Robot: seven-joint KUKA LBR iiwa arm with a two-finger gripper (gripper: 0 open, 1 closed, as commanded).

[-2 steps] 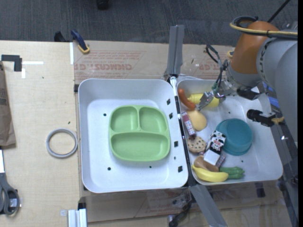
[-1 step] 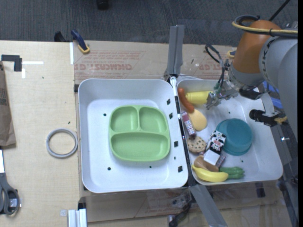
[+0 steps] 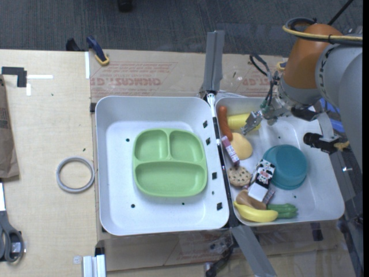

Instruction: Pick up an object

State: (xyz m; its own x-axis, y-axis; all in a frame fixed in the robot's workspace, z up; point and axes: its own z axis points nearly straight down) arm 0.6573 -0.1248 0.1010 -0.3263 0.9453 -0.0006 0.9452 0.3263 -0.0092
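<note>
A: The gripper is down in the right bin, near its upper left corner, with the grey arm and its orange band reaching in from the right. Its tips sit just beside a yellow block.

B: Shut on anything?

A: Nothing shows between the fingers — whether they're spread or closed, I cannot tell from this angle.

B: What's in that bin?

A: Plenty. An orange carrot-like stick along the left wall, a pale yellow lump below the block, a cookie, a small black-and-white carton, and a teal bowl upside down just beside the carton. At the near edge lie a banana and a green vegetable — touching, by the look of it.

B: And the left bin?

A: A green divided plate lies flat in the middle, well apart from the tool. Out on the bench, a grey ring lies left of both bins.
</note>
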